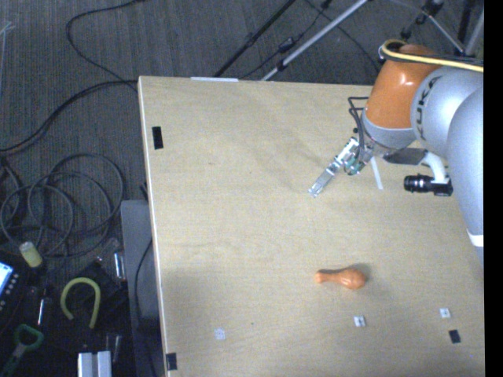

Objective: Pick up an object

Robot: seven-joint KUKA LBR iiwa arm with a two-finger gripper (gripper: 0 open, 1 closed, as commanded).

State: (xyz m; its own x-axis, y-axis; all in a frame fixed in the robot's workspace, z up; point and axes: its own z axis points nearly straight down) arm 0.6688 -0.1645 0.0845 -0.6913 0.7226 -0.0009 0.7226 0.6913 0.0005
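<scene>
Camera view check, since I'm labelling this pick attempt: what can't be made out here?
- Gripper: too small and blurred to tell whether it is open or shut.
- Arm: cut off by the right edge.
- Orange object: blurred, so what it is stays unclear.
- Small marks on the bench: too small to identify.

Glossy grey arm [460, 124], orange band [393, 85] above wrist; slim silvery gripper [334, 171]
</scene>
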